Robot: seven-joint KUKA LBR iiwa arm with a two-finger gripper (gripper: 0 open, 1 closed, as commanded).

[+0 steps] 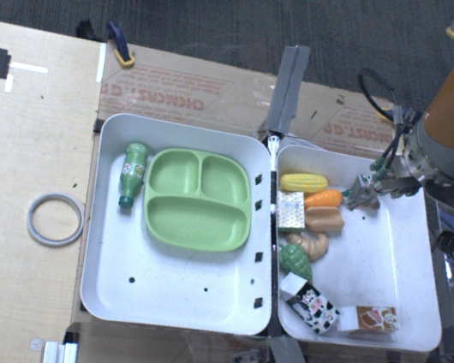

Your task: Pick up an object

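Your gripper (362,197) hangs above the right bin (393,275), just beside the carrot (323,198); whether it is apart or together you cannot tell. Corn (303,182), a small box (290,211) and a broccoli piece (295,260) crowd the bin's left wall. The arm's upper part is cut off.

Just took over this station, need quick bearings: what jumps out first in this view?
The pale green three-compartment plastic tray dominates the left white bin, with a small green toy bottle beside it. In the right white bin, toy foods cluster along the left wall, led by a yellow corn cob. The pincer sits near the orange carrot.
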